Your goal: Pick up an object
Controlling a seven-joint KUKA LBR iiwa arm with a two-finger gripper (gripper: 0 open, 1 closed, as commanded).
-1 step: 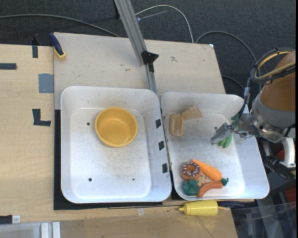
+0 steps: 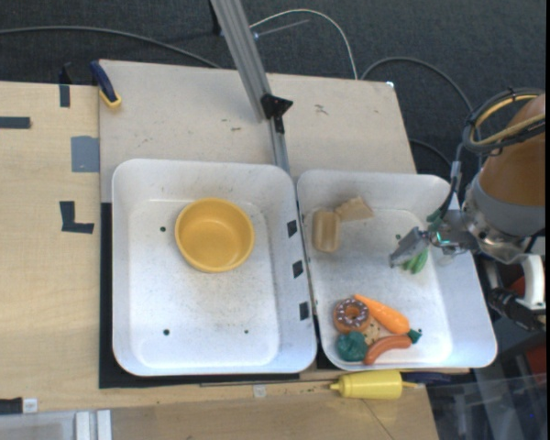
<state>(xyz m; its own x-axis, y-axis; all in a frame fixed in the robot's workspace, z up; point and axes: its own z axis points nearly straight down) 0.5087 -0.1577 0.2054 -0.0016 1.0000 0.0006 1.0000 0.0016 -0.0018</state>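
Yellow mustard bottle [image 2: 370, 385] lies on its side at the bench's near edge, just outside the front rim of the right bin [image 2: 467, 337], which serves as the landmark for everything else. Just inside that front rim sits a tight cluster of toy food: a green piece [image 2: 351, 346], a sausage [image 2: 389, 346], a carrot [image 2: 385, 314] lying slantwise, and a sprinkled doughnut [image 2: 351, 314] touching the carrot's left end.

Further back, near the bin's right wall, the gripper [image 2: 411, 255] hangs low over the floor of the bin, and something small and green [image 2: 418, 261] shows at its tip. Whether that green piece sits between the fingers or merely lies under them is too small to tell, and the same goes for how wide the claw stands.

Toward the bin's far left corner lie two tan blocks [image 2: 337, 223], touching one another, well apart from the claw and to its left. The toy-food cluster lies nearer the camera than the claw and slightly left of it.

The coming move seems to turn on that green piece directly at the claw's tip: its long axis appears to run roughly near to far. If nothing is gripped, the carrot looks the next closest candidate.

Beyond the right bin's left wall, the left bin [image 2: 128, 246] holds a yellow bowl [image 2: 214, 235], upright.
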